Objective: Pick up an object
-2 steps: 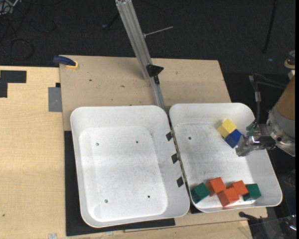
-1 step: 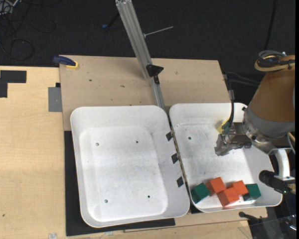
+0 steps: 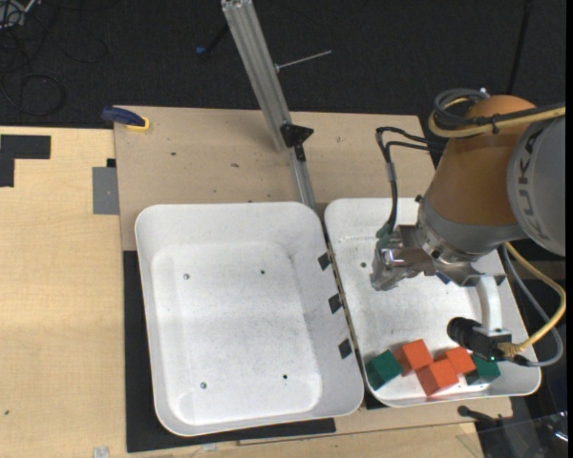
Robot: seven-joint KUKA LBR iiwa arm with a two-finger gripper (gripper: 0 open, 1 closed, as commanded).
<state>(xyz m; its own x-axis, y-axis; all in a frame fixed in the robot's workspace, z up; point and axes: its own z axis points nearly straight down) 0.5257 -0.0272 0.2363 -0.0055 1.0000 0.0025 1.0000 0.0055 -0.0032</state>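
**Tool over right bin, blocks not yet taken**

The table (image 3: 67,284) is seen carrying two white bins. The left bin (image 3: 239,318) is shown beside the right bin (image 3: 358,227), above which the grey arm (image 3: 487,189) is held. The tool (image 3: 393,267) is seen over bare bin floor; whether it is open or closed cannot be told. Nothing is seen gripped. Small blocks are clustered at the right bin's near edge: orange blocks (image 3: 430,365), a green block (image 3: 384,367), touching or nearly so. They are judged light, rigid, smooth-sided. The green block's outer flat faces are judged the cleanest hold.
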